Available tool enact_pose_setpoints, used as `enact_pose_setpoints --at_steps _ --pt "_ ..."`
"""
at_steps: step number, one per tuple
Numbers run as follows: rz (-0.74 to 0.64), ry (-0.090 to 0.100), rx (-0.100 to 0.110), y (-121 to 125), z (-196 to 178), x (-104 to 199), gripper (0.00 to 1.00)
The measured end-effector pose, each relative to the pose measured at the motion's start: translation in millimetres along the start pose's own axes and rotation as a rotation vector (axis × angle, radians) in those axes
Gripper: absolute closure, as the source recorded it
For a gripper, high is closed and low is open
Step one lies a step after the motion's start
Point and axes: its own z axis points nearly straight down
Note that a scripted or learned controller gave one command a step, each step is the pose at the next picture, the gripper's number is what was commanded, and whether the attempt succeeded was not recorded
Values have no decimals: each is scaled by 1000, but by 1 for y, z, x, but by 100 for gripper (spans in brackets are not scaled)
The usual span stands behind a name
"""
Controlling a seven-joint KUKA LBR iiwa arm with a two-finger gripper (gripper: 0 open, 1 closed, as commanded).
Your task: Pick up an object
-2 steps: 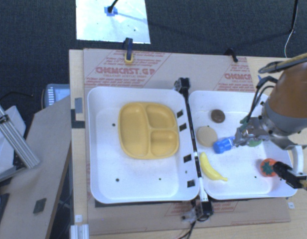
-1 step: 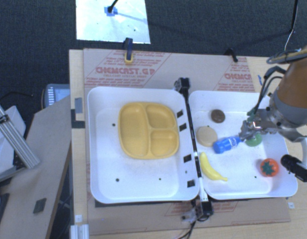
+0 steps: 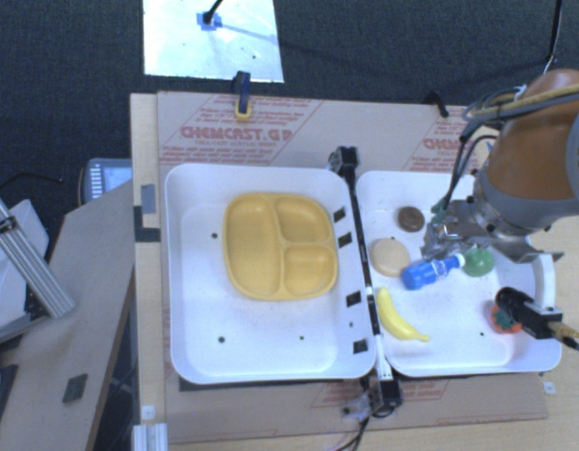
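Looking into the right bin (image 3: 459, 341), you see the gripper (image 3: 443, 241) just above the blue bottle (image 3: 427, 272), which lies between a green ball (image 3: 478, 263) and a tan disc (image 3: 390, 256), though you cannot tell whether the gripper is open or closed.

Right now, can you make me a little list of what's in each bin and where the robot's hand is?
left bin: yellow divided plate
right bin: brown disc, beige round piece, blue bottle, green ball, banana, small orange thing
gripper: over the right bin, close above the blue bottle
held: cannot tell
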Motion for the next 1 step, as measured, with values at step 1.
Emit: enact_pose_setpoints --at_steps 1 --pt "1 0 2 7 16 47 100"
